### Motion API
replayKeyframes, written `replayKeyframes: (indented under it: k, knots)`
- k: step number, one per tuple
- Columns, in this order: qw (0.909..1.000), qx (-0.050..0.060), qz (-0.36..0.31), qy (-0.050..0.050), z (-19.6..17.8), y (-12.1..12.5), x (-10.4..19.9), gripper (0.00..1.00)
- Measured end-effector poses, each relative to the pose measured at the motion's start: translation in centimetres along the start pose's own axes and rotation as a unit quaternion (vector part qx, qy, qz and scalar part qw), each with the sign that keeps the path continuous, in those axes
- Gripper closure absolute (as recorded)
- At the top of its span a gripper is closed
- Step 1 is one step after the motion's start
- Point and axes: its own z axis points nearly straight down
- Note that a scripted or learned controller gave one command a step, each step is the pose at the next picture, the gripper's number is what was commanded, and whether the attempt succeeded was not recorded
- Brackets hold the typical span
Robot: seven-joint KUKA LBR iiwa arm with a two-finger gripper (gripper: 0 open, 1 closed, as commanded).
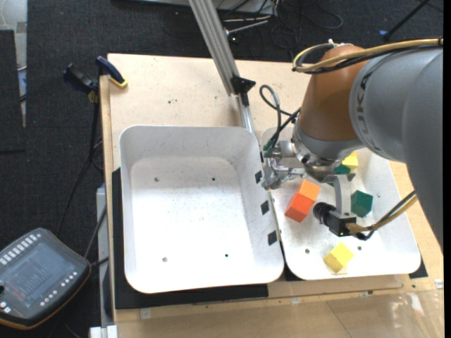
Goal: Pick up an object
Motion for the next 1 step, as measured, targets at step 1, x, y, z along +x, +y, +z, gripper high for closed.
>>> replayKeyframes:
  k: [1]
  knots:
    - [1.0000, -0.001, 0.000, 0.000, -0.28, -0.50, 4.88, 1.00]
